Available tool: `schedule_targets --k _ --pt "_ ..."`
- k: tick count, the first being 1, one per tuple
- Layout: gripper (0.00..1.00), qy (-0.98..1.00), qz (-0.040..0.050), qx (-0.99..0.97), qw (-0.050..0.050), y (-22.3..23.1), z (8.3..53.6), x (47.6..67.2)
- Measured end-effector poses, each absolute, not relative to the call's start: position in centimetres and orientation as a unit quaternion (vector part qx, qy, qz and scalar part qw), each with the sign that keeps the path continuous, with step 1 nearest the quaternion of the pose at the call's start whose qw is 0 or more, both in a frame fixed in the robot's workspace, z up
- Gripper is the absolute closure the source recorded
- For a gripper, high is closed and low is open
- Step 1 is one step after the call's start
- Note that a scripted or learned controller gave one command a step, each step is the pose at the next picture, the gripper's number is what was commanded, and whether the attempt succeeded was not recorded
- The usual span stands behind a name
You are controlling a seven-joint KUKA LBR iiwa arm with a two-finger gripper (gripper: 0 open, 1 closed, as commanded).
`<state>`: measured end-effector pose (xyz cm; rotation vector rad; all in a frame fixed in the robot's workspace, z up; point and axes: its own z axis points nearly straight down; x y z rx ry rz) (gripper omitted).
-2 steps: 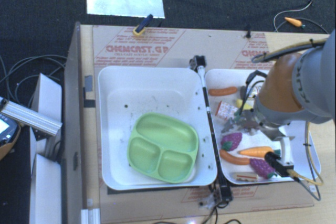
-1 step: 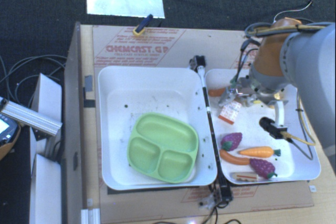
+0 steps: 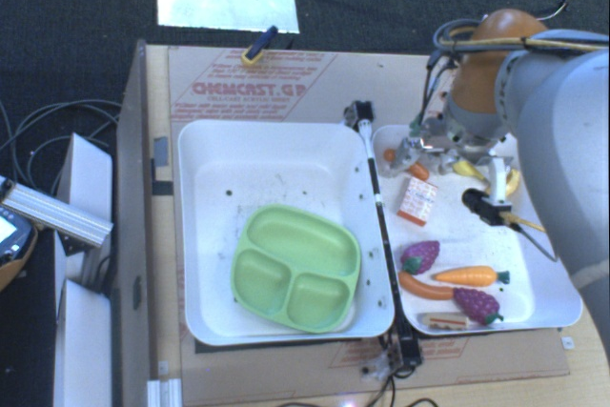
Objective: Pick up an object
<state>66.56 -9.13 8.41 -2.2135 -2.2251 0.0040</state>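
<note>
My gripper point(image 3: 420, 152) hangs low over the far left part of the right bin point(image 3: 551, 298). A small orange piece point(image 3: 419, 172) lies just below it, and a white and orange carton point(image 3: 416, 201) lies a little nearer. To the gripper's right, a yellow banana point(image 3: 466, 169) lies partly hidden by the wrist. Toward the bin's front are a purple grape bunch point(image 3: 420, 254), an orange carrot point(image 3: 466, 276), an orange sausage point(image 3: 425, 287), a second grape bunch point(image 3: 477, 303) and a brown stick point(image 3: 443, 323). Nothing is visibly held.
The left bin point(image 3: 210, 167) holds a green divided plate point(image 3: 296, 267). A black-tipped divider rod point(image 3: 374, 176) runs between the bins. The grey arm point(image 3: 562, 138) covers the right bin's far right side. A blue and yellow tool point(image 3: 258, 45) lies on the cardboard behind the bins.
</note>
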Motion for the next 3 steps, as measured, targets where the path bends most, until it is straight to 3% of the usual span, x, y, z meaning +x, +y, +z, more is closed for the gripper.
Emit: schedule_targets --k 1,2,3 --pt "0.0 -0.708 -0.0003 -0.706 -0.001 -9.0 8.5 63.1" --pt "0.0 -0.708 0.0074 -0.706 0.004 -9.2 8.3 65.9" --pt "0.0 -0.709 0.0118 -0.705 0.008 -9.2 8.3 66.3"
